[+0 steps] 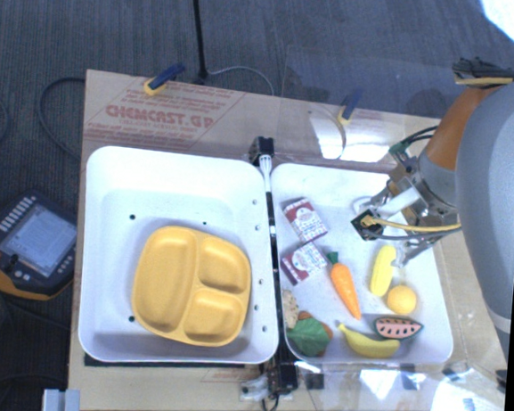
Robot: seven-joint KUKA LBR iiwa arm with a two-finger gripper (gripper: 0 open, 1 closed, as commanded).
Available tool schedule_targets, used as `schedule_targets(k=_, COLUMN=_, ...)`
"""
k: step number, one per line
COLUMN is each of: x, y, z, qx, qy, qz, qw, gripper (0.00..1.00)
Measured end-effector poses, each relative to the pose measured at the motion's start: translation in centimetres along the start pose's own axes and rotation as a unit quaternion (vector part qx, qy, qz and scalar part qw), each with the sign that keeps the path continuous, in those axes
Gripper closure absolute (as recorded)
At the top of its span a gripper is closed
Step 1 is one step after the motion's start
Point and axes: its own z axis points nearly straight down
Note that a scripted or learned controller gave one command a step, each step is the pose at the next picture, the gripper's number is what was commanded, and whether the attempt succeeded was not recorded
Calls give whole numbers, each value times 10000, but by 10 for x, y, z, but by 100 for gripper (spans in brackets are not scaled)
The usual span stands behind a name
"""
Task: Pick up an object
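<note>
1. Toy food pieces (348, 296) lie scattered in the white bin (348, 186) on the view's right, all of them resting on its floor.
2. Two small red cartons sit near the bin's left wall: the upper carton (305, 219) and, just below it, the lower carton (304, 262).
3. An orange carrot (344, 285) lies at a slant near the middle, its green top just beside the lower carton.
4. A long yellow piece (382, 269) lies to the right of the carrot, with a round yellow fruit (401, 300) just beside its lower end.
5. Along the near wall lie a watermelon slice (397, 328), a banana (368, 342) touching it from below, a green leafy piece (310, 335) and a speckled pale piece (290, 307).
6. The gripper (412, 248) hangs over the right side of this bin, just above the upper end of the long yellow piece; nothing can be seen gripped in it.
7. Whether the jaws are spread or pressed together cannot be told from this angle.
8. The other white bin (103, 231), on the view's left, holds a yellow divided plate (193, 284).
9. Both bins rest on a brown board (157, 115) with red lettering.
</note>
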Motion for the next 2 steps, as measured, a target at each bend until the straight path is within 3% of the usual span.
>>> schedule_targets(k=1, x=-12, y=-10, z=114, qx=10, qy=-2, qz=1420, qw=9899, gripper=0)
schedule_targets(k=2, x=-57, y=-43, z=116, qx=-45, qy=62, qz=1084, qw=9941, gripper=0)
